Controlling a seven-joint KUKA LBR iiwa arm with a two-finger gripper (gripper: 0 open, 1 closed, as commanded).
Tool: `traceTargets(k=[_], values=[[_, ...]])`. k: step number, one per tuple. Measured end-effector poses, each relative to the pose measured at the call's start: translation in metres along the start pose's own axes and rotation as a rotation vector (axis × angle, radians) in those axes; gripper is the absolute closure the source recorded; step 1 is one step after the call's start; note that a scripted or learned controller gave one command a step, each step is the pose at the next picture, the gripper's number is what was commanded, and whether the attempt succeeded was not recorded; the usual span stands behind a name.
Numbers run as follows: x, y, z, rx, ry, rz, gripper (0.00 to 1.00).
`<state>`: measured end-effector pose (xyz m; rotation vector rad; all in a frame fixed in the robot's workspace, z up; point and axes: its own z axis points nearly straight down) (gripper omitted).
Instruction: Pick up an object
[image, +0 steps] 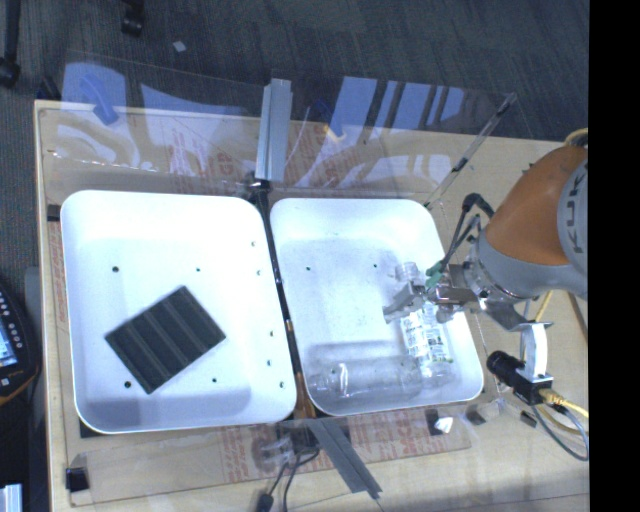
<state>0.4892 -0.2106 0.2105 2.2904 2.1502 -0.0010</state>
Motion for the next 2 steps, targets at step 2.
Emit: traceTargets(k=[2], values=[[0.003,0.012,0.052,0.001,0.002,-0.084,0.00]])
